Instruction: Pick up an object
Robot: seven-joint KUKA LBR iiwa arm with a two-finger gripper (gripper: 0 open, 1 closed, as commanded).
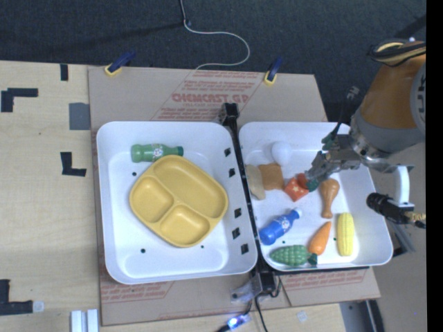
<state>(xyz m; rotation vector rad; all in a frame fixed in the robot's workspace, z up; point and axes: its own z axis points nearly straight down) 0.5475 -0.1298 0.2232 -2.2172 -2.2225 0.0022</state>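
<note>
One fixed overhead view, slanted down over both white bins [111, 206], arm [394, 109] entering from right.

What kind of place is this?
Probably a robot lab test bench: a robot arm reaches over two white bins of toy food, such as a corn cob, set on cardboard clamped to the bench.

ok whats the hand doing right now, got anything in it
hand: low over the right bin, at the red toy beside the drumstick. Whether it grips anything cannot be told.
</note>
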